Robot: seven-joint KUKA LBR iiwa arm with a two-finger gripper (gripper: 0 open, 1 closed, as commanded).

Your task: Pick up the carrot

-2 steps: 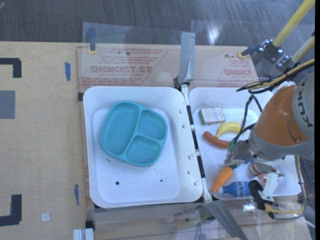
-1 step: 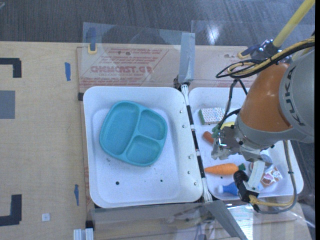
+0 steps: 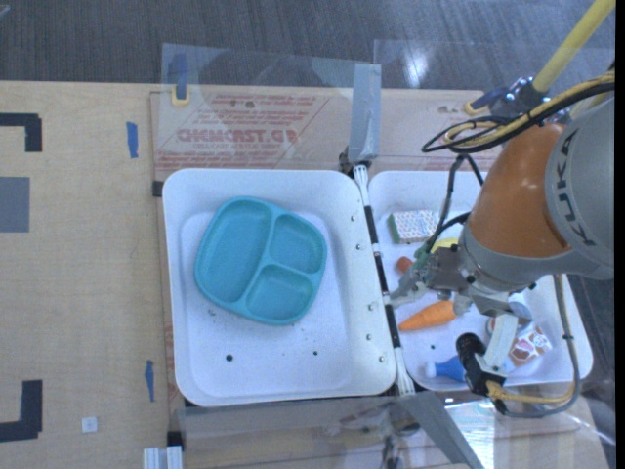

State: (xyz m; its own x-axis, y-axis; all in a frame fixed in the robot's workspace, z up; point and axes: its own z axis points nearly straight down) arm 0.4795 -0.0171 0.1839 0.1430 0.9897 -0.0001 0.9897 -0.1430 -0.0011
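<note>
at the near edge of the right bin: a small blue item and a white packet with red print, both close beside the arm's lower parts; easily knocked or dragged on any lift.

just beyond, the carrot, lying flat in the right bin near the divider, tip pointing toward the left bin, thick end tucked under the wrist. gripper low over it, just above the thick end; cannot tell how far open, nor whether anything is held, since the orange wrist band hides the tips. no sign of the carrot off the floor.

likely failures: closing off-centre on the thick end, so the tapered body pivots or squirts out; pinching the small red piece just beside instead; pushing the carrot against the divider.

farther back, a green-edged card, well apart from the carrot. in the left bin, a teal divided plate, out of harm's way.
</note>
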